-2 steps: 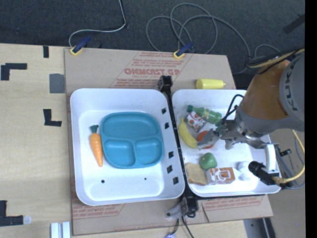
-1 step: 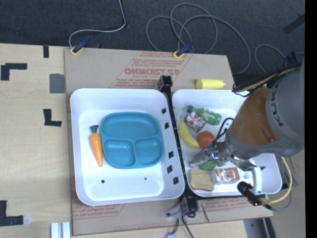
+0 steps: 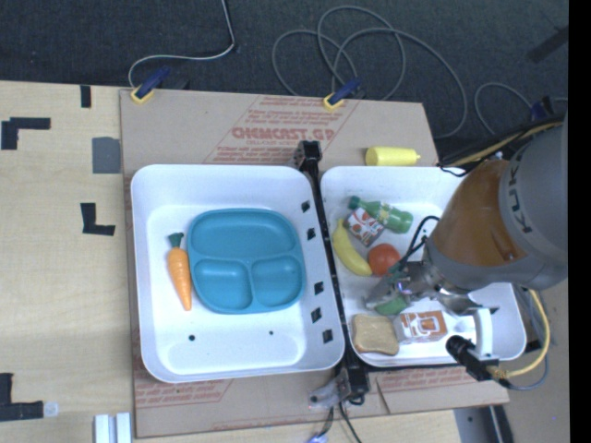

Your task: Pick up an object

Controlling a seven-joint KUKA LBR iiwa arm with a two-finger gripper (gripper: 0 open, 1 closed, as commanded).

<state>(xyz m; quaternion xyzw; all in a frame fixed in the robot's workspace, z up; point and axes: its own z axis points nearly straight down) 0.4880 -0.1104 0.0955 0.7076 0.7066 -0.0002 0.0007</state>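
My gripper (image 3: 390, 292) is down in the right bin (image 3: 432, 178), just below a red tomato (image 3: 384, 258) and over a small green item (image 3: 399, 295) that it mostly hides. Nothing is visibly held. A yellow banana (image 3: 349, 251) lies to the gripper's left. A green bottle with a red label (image 3: 374, 220) lies behind the banana. A slice of bread (image 3: 375, 335) sits at the bin's front, next to a white and orange packet (image 3: 420, 325). The arm covers the bin's right part.
The left bin (image 3: 157, 192) holds a blue divided plate (image 3: 247, 258) and a carrot (image 3: 179, 277) along its left side. A yellow object (image 3: 392, 156) lies on the cardboard behind the right bin. Cables loop across the dark floor behind.
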